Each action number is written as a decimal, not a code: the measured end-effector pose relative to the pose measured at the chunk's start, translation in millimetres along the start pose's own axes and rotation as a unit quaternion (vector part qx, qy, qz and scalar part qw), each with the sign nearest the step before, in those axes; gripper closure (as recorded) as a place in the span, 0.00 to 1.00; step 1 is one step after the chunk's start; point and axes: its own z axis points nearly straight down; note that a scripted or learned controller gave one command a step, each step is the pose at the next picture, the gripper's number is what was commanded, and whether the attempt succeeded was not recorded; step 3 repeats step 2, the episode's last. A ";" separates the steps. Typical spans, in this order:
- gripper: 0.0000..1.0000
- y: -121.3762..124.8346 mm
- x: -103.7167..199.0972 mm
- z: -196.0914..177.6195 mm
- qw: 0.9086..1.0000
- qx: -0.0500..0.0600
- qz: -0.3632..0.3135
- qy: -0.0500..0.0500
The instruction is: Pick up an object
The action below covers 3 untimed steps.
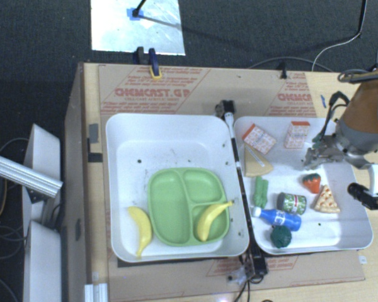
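Observation:
The right bin [356, 231] holds several toy foods. At its back lie a red-and-white box [259, 138] and a small pink carton [296, 134], with a pale cheese wedge [257, 163] in front of the box. Further forward are a green vegetable [260, 192], a can [292, 202], a red strawberry [312, 182], a pizza slice [327, 200], a blue bottle [276, 218] and a dark green lump [281, 236]. My gripper [316, 156] hangs low over the bin's right middle, just above the strawberry and right of the cheese wedge. Nothing shows between its tips.
The left bin [123, 143] holds a green divided plate [176, 209] with one banana [211, 219] resting on it and another banana [140, 228] beside it. The grey arm with its orange band [365, 115] comes in over the right bin's right rim. A clamp [227, 110] sits between the bins.

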 end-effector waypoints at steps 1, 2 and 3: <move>0.00 -0.1 0.0 0.1 1.000 0.000 0.000 0.000; 0.00 -30.1 0.5 11.5 1.000 0.002 0.001 0.001; 0.00 -30.1 0.5 11.5 1.000 0.002 0.001 0.001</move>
